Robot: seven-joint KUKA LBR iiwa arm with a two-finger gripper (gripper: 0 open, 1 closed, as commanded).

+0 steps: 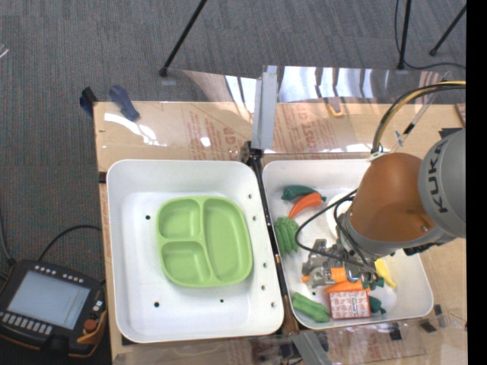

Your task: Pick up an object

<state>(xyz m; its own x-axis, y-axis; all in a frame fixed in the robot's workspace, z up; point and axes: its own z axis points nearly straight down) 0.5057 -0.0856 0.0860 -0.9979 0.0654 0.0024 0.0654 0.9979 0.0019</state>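
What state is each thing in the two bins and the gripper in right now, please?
Green plate: flat in the left bin, compartments bare.
Orange pepper: lying loose in the right bin.
Red carton: lying flat, near the front wall.
Yellow piece: lying beside the arm.
Gripper: low over the right bin's toys.

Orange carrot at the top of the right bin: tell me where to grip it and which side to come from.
Grip the orange carrot at mid-length, coming straight down from above with the fingers closing across its narrow width. It lies flat and slanted on the floor of the right bin, its long axis running from lower left to upper right. A dark green piece touches its upper side, so stay toward the lower half.
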